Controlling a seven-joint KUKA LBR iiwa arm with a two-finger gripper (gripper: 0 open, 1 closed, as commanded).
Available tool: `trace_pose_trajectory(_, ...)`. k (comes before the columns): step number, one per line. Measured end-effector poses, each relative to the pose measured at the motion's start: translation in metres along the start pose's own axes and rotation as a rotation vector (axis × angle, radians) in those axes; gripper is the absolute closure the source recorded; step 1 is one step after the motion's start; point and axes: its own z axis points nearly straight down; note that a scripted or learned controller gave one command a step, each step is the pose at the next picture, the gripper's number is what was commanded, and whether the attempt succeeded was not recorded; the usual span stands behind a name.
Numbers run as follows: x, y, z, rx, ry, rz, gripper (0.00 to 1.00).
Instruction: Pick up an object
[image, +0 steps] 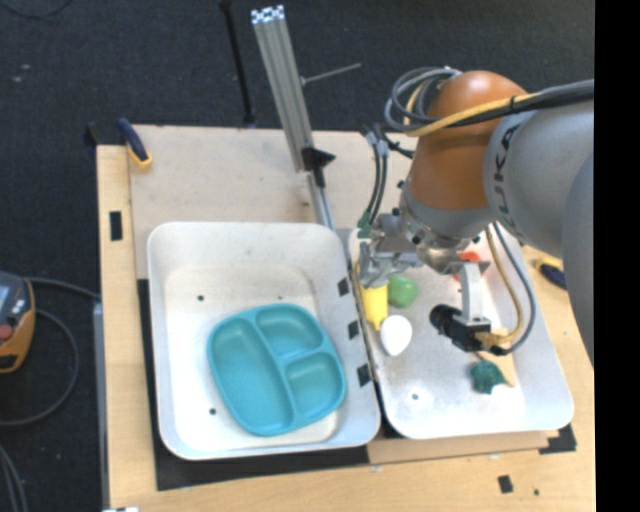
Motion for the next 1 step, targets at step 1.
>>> trace_pose_trajectory(1, 0.0478, -0.0138, 0.0115, 0.000, 0.000, -0.001, 1.00)
